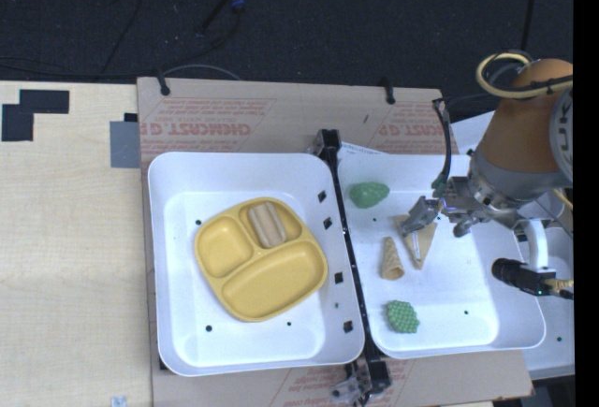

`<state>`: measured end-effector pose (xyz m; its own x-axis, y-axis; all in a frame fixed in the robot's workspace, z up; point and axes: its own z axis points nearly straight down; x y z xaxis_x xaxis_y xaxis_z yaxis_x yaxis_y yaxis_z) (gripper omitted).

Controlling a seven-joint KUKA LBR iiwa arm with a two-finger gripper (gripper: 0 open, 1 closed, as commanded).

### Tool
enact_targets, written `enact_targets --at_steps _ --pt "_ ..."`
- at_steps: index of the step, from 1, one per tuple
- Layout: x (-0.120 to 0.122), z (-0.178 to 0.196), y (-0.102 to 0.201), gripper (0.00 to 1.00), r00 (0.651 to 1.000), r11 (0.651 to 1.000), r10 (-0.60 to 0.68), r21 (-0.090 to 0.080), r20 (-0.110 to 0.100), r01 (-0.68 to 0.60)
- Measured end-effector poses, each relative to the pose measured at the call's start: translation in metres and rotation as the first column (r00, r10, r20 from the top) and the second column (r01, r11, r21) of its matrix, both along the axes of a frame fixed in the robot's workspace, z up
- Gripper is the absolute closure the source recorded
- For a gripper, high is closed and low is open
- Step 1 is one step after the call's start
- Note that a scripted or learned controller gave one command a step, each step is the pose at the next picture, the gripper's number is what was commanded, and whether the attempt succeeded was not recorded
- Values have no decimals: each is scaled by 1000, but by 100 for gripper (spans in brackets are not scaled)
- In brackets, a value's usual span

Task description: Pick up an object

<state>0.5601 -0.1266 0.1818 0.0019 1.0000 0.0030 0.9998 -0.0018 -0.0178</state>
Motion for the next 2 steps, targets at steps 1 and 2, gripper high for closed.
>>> enact_targets --at_steps 1,2 --pt "3 8 0 0 1000 1000 2 -2 14 -2" --pt "0 -36 -1 0 1000 1000 2 -1 10 -2"
